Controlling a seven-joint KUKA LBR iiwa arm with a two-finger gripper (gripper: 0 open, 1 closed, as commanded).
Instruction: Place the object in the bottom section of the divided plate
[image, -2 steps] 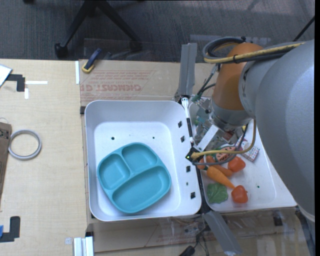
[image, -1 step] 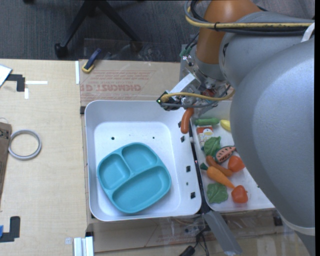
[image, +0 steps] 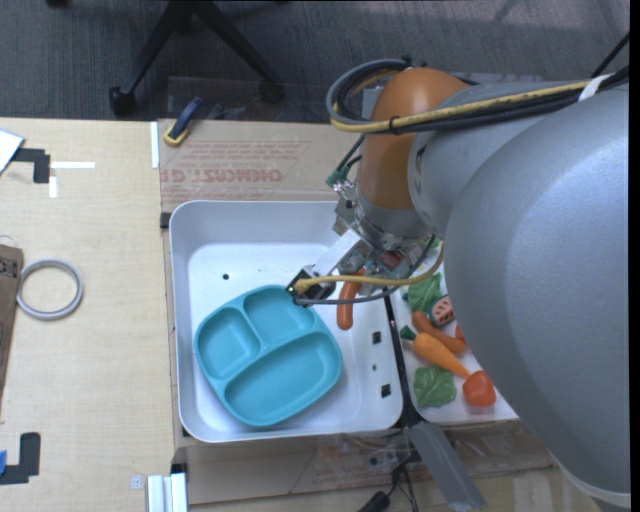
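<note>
Camera view, arm bent low over left bin, hand (image: 335, 288) grasping sausage (image: 346, 305) beside plate (image: 268, 354)

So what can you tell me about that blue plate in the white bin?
The blue plate looks like smooth turquoise plastic, a rounded rectangle with a raised rim. Ridges split it into three sections: two small ones along its upper-left side and one large one at the lower right, all bare. It lies flat and turned at an angle on the floor of the left white bin. The hand hovers by its upper corner; whether they touch is unclear.
</note>
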